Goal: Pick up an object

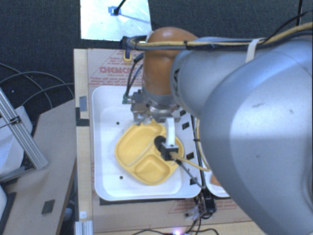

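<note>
A yellow divided plate (142, 155) lies in the left white bin (105, 131), towards its middle and front. The arm reaches in from the right and its wrist hangs over the back edge of the plate. My gripper (146, 119) points down at the plate's far rim, mostly hidden under the wrist. Nothing shows between its fingers.
The big grey arm covers most of the right bin (217, 190), where only an orange-toned bit peeks out at the front. A cardboard sheet (110, 70) lies behind the left bin. A wooden bench side and metal rail stand at left.
</note>
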Available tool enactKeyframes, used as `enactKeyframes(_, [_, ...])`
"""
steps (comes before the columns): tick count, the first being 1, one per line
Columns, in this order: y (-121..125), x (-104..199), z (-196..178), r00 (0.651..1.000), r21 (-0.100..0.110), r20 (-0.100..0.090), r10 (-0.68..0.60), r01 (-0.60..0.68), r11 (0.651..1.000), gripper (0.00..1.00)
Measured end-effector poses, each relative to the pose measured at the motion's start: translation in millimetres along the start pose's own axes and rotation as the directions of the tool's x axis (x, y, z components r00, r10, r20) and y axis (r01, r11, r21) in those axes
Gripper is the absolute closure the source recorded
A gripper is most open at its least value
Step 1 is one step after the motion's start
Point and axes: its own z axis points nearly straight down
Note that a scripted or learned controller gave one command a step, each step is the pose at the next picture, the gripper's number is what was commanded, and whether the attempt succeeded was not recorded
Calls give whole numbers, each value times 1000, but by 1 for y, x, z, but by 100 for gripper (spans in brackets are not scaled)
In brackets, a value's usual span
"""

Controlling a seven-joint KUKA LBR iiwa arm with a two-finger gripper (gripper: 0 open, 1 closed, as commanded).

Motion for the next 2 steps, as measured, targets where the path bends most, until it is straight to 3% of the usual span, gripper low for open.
enactKeyframes(1, [-73,21,35,1000,11,1,2,-2,1000,100])
enactKeyframes(2, [-73,17,94,1000,-11,-5,8,-8,1000,100])
